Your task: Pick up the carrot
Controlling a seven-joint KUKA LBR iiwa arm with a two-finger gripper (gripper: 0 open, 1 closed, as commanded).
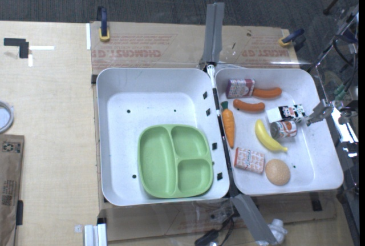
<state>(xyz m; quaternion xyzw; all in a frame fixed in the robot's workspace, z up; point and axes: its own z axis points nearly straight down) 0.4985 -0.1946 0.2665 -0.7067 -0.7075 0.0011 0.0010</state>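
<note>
Whether your gripper (320,115) is open or closed cannot be told; it sits at the right bin's (319,182) 3 o'clock edge, empty. You have one carrot (228,127), lying lengthwise against that bin's 9 o'clock wall. It looks like light, stiff, smooth plastic that may slip, so take it across the thick middle. Also there: two sausages (249,105), one banana (268,137), one can (284,129).
</note>
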